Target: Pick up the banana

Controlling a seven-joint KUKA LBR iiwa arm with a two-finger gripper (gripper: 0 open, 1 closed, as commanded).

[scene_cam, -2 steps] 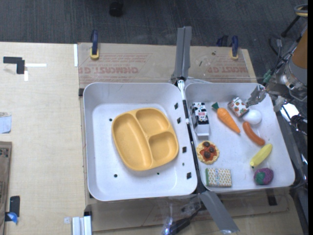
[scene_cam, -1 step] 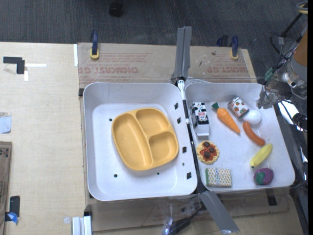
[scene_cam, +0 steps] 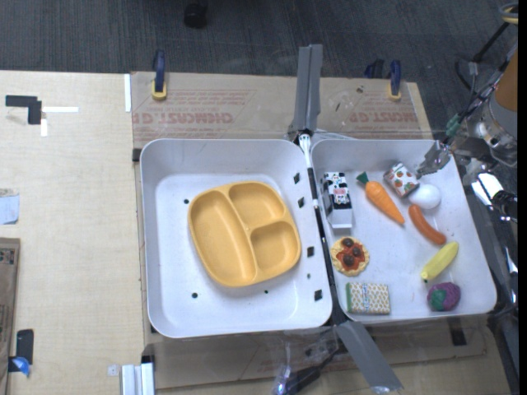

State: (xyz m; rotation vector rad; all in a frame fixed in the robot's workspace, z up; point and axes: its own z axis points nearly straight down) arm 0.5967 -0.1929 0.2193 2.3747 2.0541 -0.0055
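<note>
On your worktop (scene_cam: 66,220), the small yellow plastic banana (scene_cam: 440,262) lies untouched; the hand (scene_cam: 434,158), grip unreadable, must first descend toward it.

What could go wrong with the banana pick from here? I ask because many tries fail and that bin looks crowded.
Two risks stand out. The banana lies close to the sausage and the purple fruit, so a slightly off descent might catch one of those instead. The tool sits at the far side of the right bin by the small box and the egg, so moving low towards the banana could knock them.
</note>
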